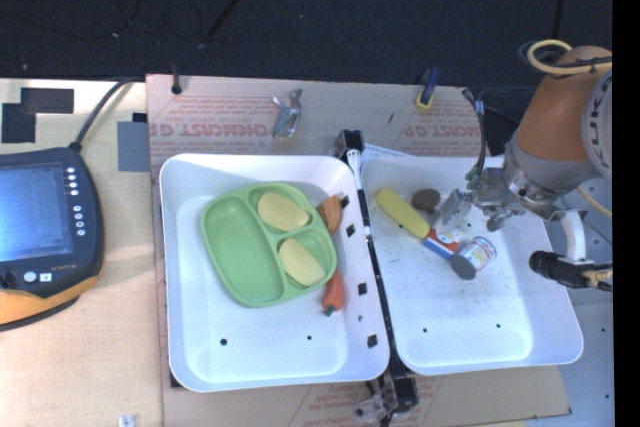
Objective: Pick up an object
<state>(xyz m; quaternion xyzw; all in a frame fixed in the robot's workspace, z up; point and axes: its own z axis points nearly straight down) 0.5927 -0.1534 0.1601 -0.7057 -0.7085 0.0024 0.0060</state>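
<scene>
Reaching in from your right, the arm holds its hand (462, 207) low over the right bin (500, 335); whether it's apart, you cannot tell. A yellow corn cob (402, 212), brown lump (426, 200) and small can (479, 252) lie near.

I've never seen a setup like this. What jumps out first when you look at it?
Probably the green tray in the left bin, holding two pale yellow pieces, with orange carrots along its right edge. Next, the grey-and-orange arm reaching in from the right, its gripper low over the right bin beside a yellow corn cob and a small can.
</scene>
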